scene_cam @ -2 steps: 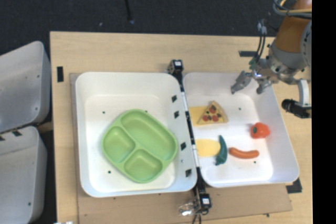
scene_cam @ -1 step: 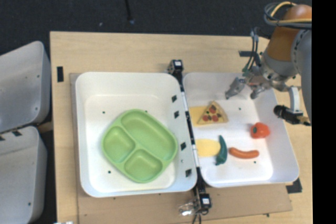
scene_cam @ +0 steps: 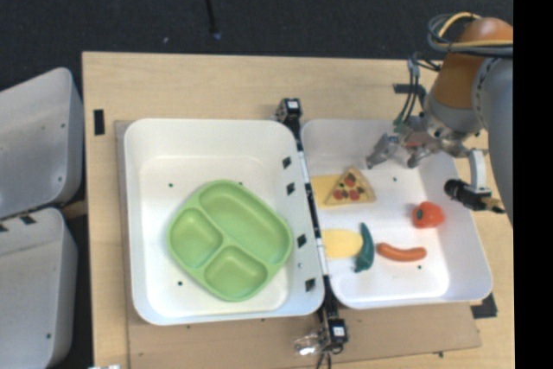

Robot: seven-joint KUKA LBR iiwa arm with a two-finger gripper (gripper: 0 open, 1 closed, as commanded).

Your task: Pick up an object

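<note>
Gripper hovers over the back of the right bin, fingers spread apart, nothing between them. Toy pizza slice lies just left and forward of it. Tomato, sausage, green pepper and a yellow piece lie further forward. Green divided plate sits well left, in the left bin.

Green tray matt plastic; bins glossy white; bench wood.

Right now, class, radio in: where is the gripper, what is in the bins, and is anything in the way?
Gripper open over right bin, holding nothing. Pizza slice nearest; tomato, sausage beyond. Path unobstructed.
</note>
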